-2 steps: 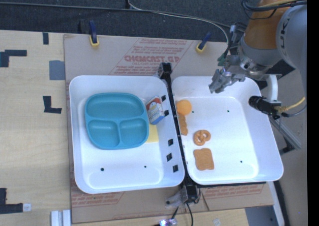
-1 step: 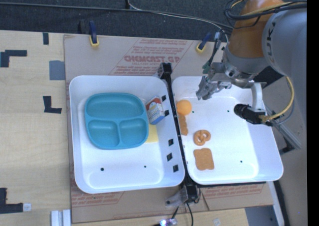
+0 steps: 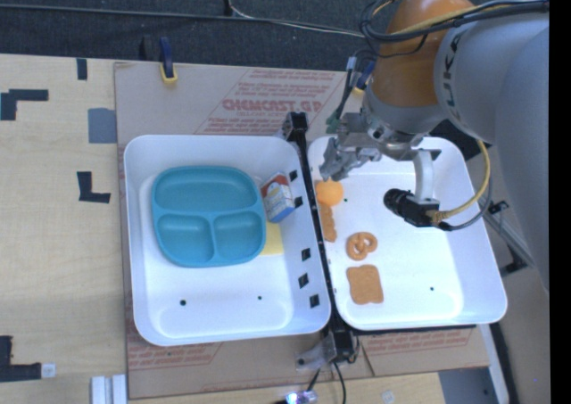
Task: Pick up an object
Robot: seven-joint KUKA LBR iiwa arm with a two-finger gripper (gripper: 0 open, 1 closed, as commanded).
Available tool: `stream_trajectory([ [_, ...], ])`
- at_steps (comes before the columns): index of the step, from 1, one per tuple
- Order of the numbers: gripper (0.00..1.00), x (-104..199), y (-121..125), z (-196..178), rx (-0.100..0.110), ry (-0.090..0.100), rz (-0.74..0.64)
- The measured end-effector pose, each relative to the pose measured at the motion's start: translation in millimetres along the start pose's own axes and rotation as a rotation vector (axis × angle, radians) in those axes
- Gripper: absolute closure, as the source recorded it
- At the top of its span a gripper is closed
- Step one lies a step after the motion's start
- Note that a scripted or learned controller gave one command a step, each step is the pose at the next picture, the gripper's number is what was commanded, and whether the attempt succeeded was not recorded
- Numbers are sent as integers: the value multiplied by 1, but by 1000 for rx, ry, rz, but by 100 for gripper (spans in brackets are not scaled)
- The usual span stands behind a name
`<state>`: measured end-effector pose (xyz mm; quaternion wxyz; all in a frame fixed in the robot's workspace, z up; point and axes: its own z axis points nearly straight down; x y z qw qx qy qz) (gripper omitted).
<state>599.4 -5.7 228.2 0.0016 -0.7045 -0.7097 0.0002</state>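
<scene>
My gripper (image 3: 339,161) hangs over the left part of the right bin (image 3: 446,295), close to the divider. Just below it lies a small orange ball (image 3: 328,193); whether they touch cannot be made out. Further toward the front of the same bin lie a brown strip (image 3: 328,225), a pretzel (image 3: 361,244) and a square tan cracker (image 3: 365,284). The wrist and the orange-banded arm (image 3: 415,45) hide the bin's back left corner.
The left bin (image 3: 214,317) holds a blue divided plate (image 3: 210,215), a small carton (image 3: 278,197) at its right side and a yellow flat piece (image 3: 274,241) under the plate's edge. A black cable fitting (image 3: 410,206) hangs over the right bin.
</scene>
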Motion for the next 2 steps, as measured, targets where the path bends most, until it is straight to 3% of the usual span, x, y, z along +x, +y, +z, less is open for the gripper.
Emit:
stream_trajectory([
  [2, 100, 108, -38, -8, 0, 0, 0],
])
